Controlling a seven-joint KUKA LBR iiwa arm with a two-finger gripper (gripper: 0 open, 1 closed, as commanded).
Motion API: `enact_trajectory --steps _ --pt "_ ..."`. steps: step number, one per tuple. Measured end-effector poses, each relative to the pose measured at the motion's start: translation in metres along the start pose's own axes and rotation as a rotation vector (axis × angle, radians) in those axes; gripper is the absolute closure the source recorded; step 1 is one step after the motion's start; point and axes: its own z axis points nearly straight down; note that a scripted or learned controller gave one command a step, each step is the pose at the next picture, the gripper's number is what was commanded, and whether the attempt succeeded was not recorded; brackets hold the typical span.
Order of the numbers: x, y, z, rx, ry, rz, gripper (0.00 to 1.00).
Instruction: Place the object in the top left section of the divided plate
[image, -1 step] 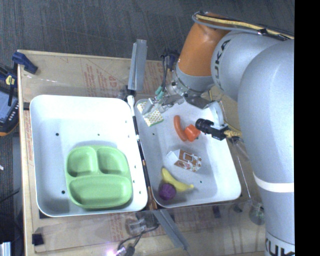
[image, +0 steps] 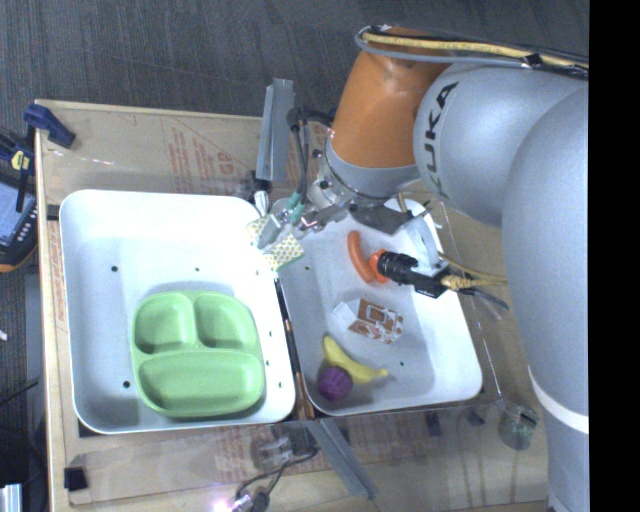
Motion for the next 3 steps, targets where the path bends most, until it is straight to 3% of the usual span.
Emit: enact_trajectory --steps 1,2,3 --pt "0.076 -0.064 0.066 0.003 0.000 0.034 1.00" --pt "0.151 -0.008 0.068 0.001 -0.002 -0.012 1.00" --pt "0.150 -0.008 0.068 0.001 -0.002 -0.011 0.00"
